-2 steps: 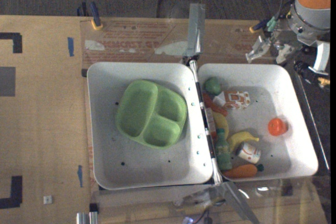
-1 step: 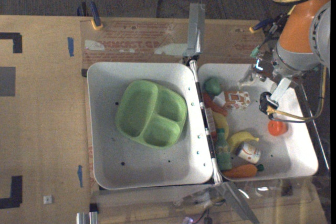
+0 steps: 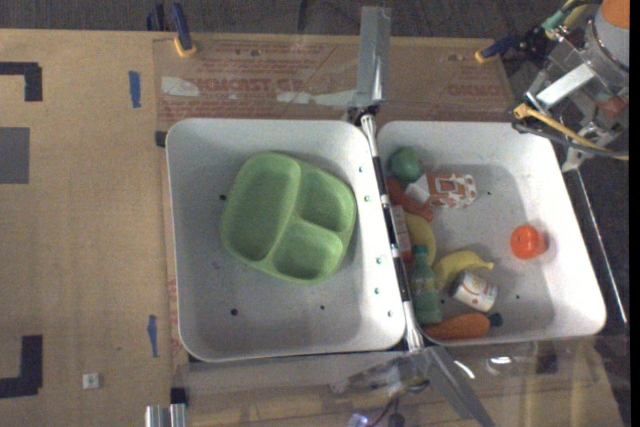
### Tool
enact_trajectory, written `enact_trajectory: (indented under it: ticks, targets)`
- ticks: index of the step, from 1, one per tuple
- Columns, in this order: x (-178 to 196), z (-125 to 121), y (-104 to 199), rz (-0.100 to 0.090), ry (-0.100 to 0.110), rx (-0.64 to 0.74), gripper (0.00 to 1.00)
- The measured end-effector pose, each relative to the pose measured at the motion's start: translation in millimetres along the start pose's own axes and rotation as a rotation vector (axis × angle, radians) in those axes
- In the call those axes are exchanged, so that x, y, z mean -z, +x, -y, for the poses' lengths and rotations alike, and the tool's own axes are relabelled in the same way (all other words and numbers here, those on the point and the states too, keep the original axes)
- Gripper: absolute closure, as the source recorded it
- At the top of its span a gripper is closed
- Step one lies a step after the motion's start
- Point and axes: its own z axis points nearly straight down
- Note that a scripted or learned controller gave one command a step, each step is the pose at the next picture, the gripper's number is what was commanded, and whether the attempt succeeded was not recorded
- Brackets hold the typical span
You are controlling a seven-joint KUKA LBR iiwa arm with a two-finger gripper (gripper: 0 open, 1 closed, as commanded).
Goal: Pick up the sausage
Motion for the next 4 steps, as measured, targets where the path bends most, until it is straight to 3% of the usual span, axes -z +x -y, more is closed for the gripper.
enact_trajectory:
  ticks: [1, 2, 3, 4]
  targets:
    - [-11.1, 7.9, -59.4, 0.003, 0.004, -0.412, 0.0]
    - [51.0, 28.3, -97.5, 0.0, 0.0, -0.2, 0.0]
    - [-23.4, 16.1, -128.0, 0.002, 0.005, -0.414, 0.0]
    - [106.4, 2.4, -136.6, 0.0, 0.001, -0.303, 0.0]
